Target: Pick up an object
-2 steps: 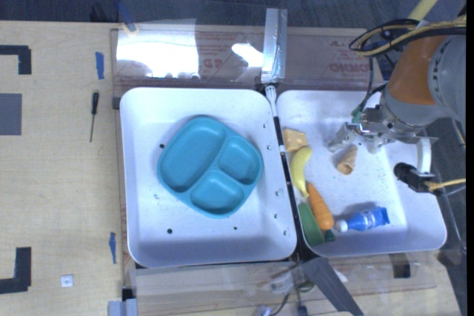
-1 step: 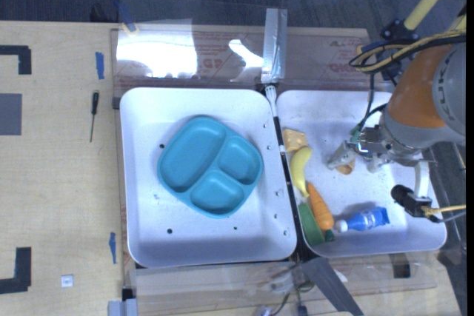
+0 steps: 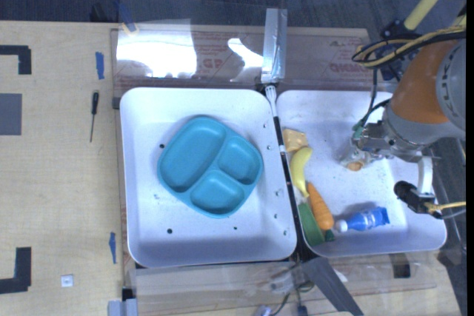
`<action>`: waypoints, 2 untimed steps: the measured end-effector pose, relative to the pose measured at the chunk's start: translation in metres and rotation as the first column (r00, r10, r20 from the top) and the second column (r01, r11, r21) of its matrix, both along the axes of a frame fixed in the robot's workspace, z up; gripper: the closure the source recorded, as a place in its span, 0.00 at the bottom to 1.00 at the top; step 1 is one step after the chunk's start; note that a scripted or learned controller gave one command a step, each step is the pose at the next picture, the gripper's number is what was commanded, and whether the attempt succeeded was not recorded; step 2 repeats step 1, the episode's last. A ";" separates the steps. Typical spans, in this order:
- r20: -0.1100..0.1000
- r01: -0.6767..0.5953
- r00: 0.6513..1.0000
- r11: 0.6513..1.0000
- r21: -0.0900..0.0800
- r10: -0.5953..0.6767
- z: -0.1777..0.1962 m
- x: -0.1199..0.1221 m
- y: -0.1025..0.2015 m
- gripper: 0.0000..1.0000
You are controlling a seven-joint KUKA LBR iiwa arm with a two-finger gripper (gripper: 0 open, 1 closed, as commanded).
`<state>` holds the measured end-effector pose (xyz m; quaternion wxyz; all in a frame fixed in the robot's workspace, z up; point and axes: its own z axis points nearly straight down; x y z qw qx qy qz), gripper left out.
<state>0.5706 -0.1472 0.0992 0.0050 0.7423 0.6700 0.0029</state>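
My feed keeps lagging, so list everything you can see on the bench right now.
Divided plate: one, blue, in the left bin.
Banana: one, yellow, left edge of the right bin.
Carrot: one, orange, below the banana.
Green item: one, beside the carrot; type unclear.
Bottle: one, blue and white, lying near the right bin's front.
Tan item: one, above the banana.
Screwdriver: one, dark, on the bench left of the bins.
Arm: grey and orange, claw over the right bin.
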 end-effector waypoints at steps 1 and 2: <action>0.003 -0.032 0.999 0.999 0.005 0.032 0.125 -0.011 0.074 1.00; 0.003 -0.032 0.999 0.999 0.005 0.032 0.125 -0.011 0.074 1.00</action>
